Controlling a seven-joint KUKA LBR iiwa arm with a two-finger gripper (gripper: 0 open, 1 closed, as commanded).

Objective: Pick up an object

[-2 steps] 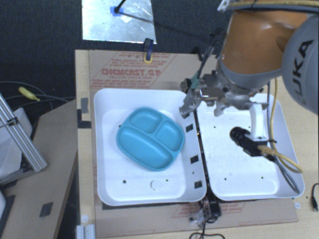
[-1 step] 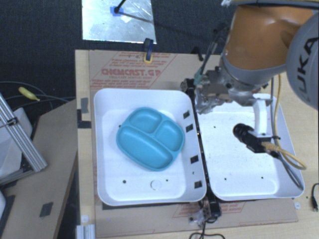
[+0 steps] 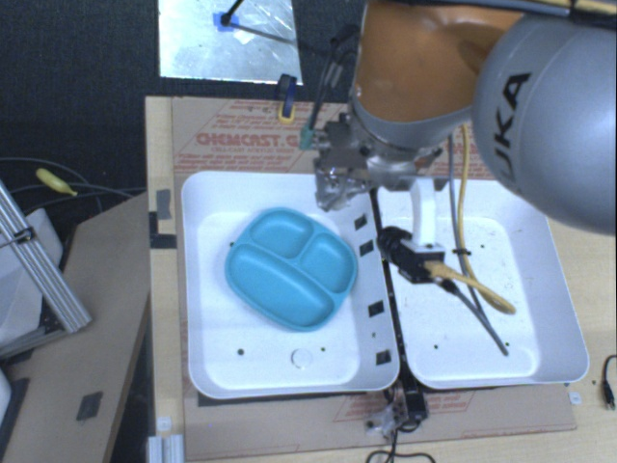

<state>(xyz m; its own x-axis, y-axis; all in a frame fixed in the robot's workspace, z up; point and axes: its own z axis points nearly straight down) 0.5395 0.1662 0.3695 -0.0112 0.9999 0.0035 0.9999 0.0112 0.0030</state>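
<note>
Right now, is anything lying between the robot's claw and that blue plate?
Nothing. The camera view shows just a narrow strip of the left bin's bare white floor between the gripper and the blue plate.

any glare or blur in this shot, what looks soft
Camera view: the shiny sheet at the top glares white; the arm, close to the lens, looks soft and oversized; the blue plate in the left bin is sharp and evenly lit.

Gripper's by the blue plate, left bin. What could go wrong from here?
1. The blue divided plate lies flat and wide; the gripper likely can pinch only its rim, so it may slip.
2. The gripper is near the left bin's far right corner; descending there may strike the wall.
</note>
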